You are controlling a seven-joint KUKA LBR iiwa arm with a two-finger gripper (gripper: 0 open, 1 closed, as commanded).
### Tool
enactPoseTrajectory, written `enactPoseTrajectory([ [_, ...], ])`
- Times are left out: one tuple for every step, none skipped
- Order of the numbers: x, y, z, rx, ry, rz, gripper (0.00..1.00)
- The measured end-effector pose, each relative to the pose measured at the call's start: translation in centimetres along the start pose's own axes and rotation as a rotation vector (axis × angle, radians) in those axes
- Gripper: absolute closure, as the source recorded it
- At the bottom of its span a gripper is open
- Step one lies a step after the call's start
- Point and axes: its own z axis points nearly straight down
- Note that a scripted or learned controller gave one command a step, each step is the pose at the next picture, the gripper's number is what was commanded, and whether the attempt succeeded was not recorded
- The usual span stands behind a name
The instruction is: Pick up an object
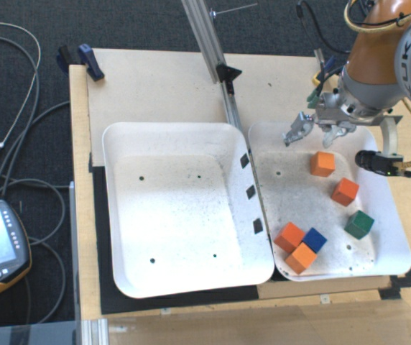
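Nearest the camera, a cluster of three cubes is seen at the right bin's [378, 261] front: an orange cube [302, 256], a red-orange cube [289, 236] and a blue cube [315, 239], all touching. Three more cubes are spread behind them, apart from each other: green [360, 224], red [345, 191], orange [322, 164]. Six cubes are counted, all in the right bin. The left bin [119, 192] is speckled with dark marks. The gripper [317, 129] is held over the right bin's back edge, fingers spread apart, nothing between them; the far fingertip is hard to make out. The arm [381, 42] is cut off at the right.
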Motion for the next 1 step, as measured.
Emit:
enactPoseTrajectory([
  [-6.01,-1.26,8.08,0.008,-0.002,0.006,0.0],
])
